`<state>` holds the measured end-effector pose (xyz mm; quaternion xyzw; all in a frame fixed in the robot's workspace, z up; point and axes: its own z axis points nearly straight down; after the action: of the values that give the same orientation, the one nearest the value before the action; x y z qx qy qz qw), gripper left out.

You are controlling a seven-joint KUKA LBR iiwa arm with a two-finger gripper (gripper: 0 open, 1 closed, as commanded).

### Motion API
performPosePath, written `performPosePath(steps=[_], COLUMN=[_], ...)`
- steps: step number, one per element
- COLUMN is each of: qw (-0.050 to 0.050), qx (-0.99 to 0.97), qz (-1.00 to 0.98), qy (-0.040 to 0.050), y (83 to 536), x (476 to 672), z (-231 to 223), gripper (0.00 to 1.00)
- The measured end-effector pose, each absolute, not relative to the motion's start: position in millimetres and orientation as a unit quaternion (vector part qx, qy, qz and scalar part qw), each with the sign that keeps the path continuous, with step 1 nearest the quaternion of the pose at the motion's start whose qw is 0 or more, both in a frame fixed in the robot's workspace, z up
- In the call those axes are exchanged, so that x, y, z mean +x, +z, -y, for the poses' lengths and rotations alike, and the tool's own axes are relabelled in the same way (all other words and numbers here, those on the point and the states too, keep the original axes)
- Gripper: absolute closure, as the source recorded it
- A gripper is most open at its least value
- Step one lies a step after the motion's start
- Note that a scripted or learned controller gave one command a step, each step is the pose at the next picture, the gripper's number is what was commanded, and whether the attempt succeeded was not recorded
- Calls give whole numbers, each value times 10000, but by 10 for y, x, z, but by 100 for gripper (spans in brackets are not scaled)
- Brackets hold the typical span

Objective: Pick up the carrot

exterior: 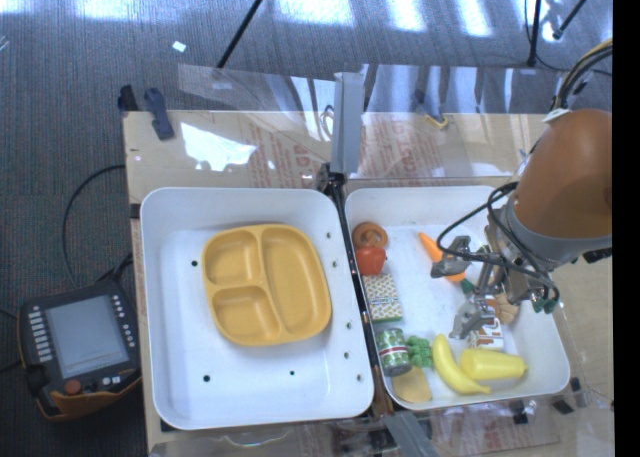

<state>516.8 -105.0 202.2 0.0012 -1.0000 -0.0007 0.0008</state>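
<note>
The carrot (434,248) lies in the right bin (455,199), near its far edge, not yet lifted. The gripper (470,290) hangs just beside it, toward the right edge, its grip unclear. The grasp and the lift are left.

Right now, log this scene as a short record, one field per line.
target: carrot, right bin, partly behind the gripper
gripper: gripper low over the right bin, just past the carrot
left bin: left bin holds a yellow divided tray
right bin, other items: tomato, banana, green can, small box
status: carrot not seen between the fingers
</note>
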Motion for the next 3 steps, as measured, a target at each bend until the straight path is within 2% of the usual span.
performPosePath(steps=[1,2,3], qw=[42,13,-1], qx=[-274,-980,-951], qz=[9996,9952,9955], qy=[-18,-10,-14], y=[1216,864,972], x=[5936,5703,5725], z=[1675,1695,1668], gripper=[0,0,100])
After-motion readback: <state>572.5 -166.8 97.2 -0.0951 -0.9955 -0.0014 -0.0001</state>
